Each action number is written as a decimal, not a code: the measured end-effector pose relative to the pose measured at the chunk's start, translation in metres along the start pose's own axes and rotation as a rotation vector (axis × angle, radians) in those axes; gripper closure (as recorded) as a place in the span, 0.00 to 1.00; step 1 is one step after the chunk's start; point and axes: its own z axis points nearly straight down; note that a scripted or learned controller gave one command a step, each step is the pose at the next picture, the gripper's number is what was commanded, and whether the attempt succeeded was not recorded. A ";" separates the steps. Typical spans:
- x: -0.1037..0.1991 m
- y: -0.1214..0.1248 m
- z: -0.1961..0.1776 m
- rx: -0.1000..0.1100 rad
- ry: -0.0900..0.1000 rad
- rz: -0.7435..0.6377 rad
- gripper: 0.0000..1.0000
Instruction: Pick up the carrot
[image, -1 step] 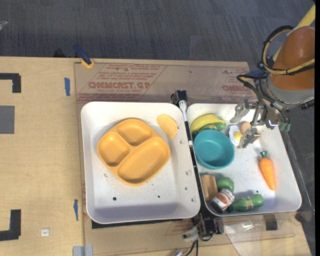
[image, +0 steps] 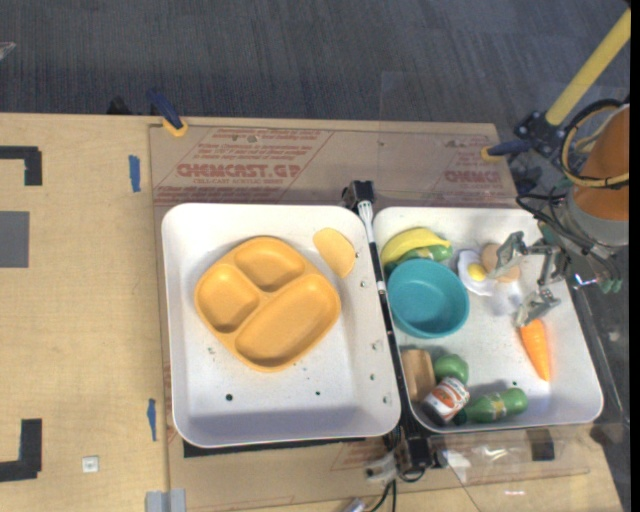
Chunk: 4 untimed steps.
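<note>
Jaws (image: 541, 296) hang over the right bin (image: 585, 385) near its right wall, tips just above the carrot's top end; open or closed, cannot tell. Carrot (image: 537, 347) lies flat on the bin floor, not gripped, thin end toward the near edge. To the left sit a fried egg toy (image: 476, 268), teal bowl (image: 428, 297) and banana (image: 413, 242). Green veg (image: 496, 404) and a can (image: 446, 398) at near edge. Left bin (image: 190, 390) holds an orange divided plate (image: 266, 300).

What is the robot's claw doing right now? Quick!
Gripper: right above the carrot's top end in the right bin; whether it is open or closed cannot be told.
</note>
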 end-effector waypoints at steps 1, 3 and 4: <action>0.047 0.000 0.036 0.001 -0.005 -0.161 0.00; 0.094 0.012 0.023 0.011 -0.024 -0.038 1.00; 0.095 0.012 0.024 0.009 -0.022 -0.038 0.00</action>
